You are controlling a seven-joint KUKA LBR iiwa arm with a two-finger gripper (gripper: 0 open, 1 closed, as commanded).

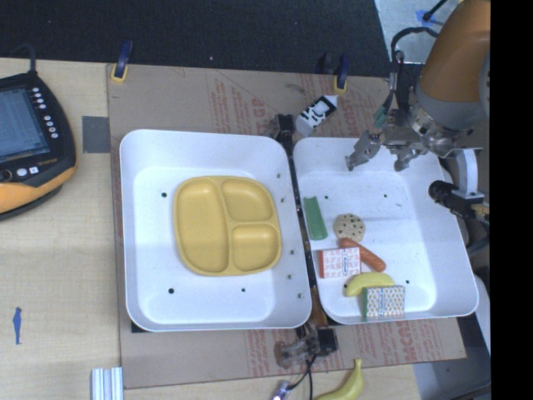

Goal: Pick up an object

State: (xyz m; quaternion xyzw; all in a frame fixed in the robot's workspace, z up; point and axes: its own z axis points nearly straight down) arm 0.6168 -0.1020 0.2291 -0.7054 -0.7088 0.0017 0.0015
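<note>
The gripper [381,157] was seen spread wide above the far part of the right bin [441,223], with nothing between its fingers [360,156] and nothing touched by them. The objects for picking were gathered nearer the camera in that same bin, well apart from the gripper and below it in the view.

A green block [315,217] was laid closest to the gripper, beside the bin's left wall, its long axis running from far to near with a slight tilt. A round cookie [349,226] was placed just to its right. A carrot [364,255] was set nearer still, its length slanted from far-left to near-right. A small red and white packet [339,263] was laid against the carrot's left side. A yellow banana [367,282] was stretched roughly left to right just nearer than the packet, and a patterned box [384,302] was stood touching it at the bin's near edge.

In the left bin [150,223] a yellow divided plate [226,224] was laid flat. A second banana [344,382] was seen outside the bins on the cardboard [208,98], and a handheld control pad [29,140] was rested at the far left.
</note>
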